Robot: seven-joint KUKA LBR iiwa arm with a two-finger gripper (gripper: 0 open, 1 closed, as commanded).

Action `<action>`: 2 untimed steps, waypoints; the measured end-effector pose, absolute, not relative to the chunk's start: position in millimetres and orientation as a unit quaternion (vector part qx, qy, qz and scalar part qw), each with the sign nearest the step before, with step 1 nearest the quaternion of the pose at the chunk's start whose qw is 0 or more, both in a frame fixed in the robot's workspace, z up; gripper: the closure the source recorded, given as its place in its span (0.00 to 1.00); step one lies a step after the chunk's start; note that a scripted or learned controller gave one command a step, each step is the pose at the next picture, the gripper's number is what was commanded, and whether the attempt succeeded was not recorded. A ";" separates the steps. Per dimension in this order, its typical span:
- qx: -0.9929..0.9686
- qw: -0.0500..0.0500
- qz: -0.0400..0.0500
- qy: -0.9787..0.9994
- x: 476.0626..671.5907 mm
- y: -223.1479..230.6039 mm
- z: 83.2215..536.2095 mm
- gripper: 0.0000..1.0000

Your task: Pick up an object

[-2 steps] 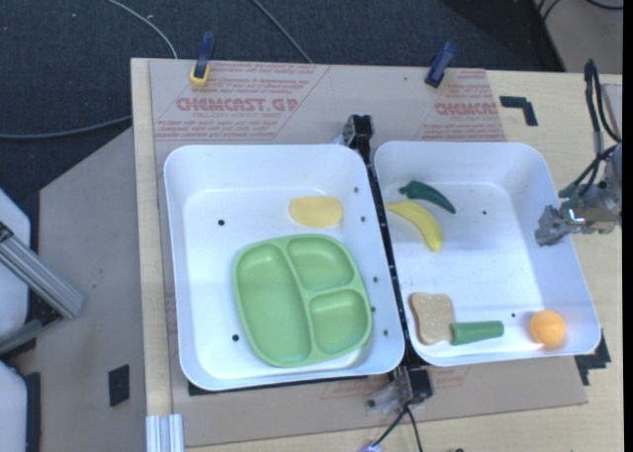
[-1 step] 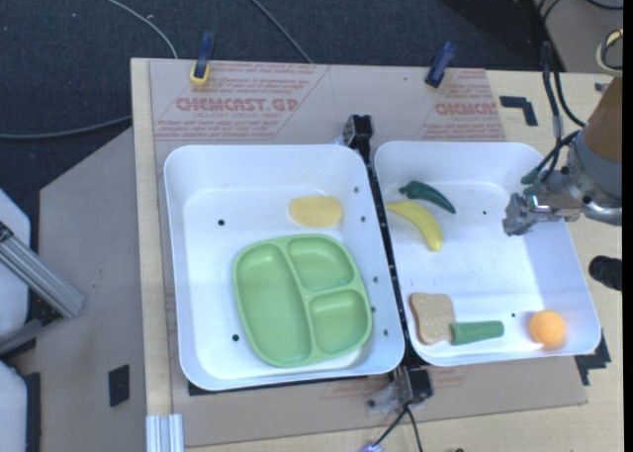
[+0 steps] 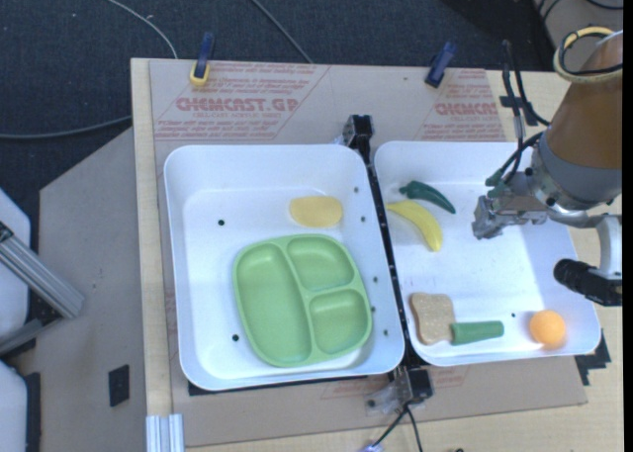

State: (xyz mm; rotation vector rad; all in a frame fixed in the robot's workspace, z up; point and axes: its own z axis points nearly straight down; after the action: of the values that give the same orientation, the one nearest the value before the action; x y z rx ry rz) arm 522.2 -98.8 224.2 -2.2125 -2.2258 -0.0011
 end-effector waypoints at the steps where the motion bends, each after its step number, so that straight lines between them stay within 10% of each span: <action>1: -0.707 0.002 0.000 -0.708 526.4 -48.2 214.4 1.00; 2: -0.705 0.002 0.001 -0.709 531.7 2.8 206.8 1.00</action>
State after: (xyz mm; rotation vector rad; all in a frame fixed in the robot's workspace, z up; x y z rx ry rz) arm 531.7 2.8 206.8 -2.2128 -2.2237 0.0021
